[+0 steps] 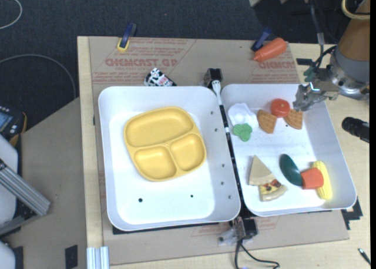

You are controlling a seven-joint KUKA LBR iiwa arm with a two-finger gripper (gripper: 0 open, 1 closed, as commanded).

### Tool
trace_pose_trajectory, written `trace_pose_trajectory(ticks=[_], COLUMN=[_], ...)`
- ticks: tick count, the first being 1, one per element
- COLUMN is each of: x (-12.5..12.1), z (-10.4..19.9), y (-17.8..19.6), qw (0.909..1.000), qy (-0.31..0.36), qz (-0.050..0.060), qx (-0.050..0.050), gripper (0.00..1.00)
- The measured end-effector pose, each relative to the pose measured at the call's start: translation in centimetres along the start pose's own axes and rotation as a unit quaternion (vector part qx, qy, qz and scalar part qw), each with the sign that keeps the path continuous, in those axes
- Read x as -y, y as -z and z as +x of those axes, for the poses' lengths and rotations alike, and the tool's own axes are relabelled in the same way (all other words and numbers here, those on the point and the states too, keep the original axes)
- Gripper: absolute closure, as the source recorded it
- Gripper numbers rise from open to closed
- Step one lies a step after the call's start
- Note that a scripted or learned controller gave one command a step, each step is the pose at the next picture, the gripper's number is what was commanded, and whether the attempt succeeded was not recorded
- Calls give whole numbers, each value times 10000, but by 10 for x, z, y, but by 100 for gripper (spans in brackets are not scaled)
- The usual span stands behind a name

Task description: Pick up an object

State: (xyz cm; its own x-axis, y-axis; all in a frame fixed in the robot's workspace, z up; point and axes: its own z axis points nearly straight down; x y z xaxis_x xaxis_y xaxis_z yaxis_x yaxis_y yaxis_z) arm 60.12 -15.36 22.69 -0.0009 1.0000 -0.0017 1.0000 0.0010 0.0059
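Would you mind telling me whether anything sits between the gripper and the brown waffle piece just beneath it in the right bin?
Nothing visible does. The gripper hangs right above the brown waffle piece. The red tomato lies just left of that path, and a second waffle piece lies beyond it.

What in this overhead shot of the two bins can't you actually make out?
- Tool: small and blurred in the camera view; finger state unreadable.
- Grey arm with orange band: cut off by the right edge.
- Brown toy piece in the right white bin: too small to identify; contact with the tool unclear.
- Black-and-white object behind the left white bin: too small to identify.
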Motion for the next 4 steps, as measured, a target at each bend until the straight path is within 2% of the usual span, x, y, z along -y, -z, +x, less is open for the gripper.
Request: trace_pose_trajectory(ticks=[1, 2, 3, 4], x=[28, 48, 37, 45], z=[48, 95, 93, 94], y=[-9, 7, 5, -12], qw=[10000, 10000, 10000, 10000], qy=[16, 19, 3, -7], qz=[53, 44, 20, 49], qx=[-23, -23, -8, -12], gripper=[100, 100, 100, 100])
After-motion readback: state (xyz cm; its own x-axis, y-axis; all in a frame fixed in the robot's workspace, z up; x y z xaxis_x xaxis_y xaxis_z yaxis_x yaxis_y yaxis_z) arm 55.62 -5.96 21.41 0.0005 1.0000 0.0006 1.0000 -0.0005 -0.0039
